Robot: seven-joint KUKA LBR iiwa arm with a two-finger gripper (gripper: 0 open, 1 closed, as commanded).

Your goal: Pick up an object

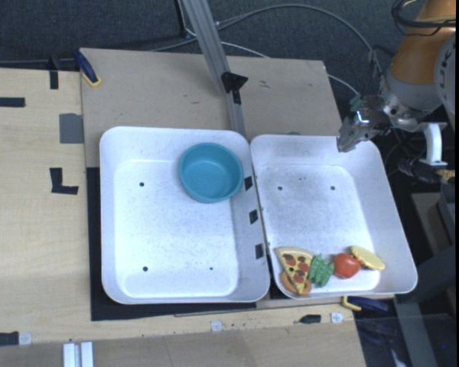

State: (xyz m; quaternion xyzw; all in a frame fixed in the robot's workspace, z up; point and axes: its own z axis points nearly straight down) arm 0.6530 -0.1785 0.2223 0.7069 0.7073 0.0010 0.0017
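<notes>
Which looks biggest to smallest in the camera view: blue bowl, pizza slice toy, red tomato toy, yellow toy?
1. Round blue plastic bowl, by far the largest.
2. Triangular pizza slice toy.
3. Round red tomato toy and flat yellow toy look about alike; no ranking between them.

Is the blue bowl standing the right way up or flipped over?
Right way up. The blue bowl sits in the left bin with its round opening facing up, so you can see down inside it. Nothing shows inside.

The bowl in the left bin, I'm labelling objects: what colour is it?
The bowl is plain blue, a teal shade, with no pattern, as the camera view shows.
</notes>
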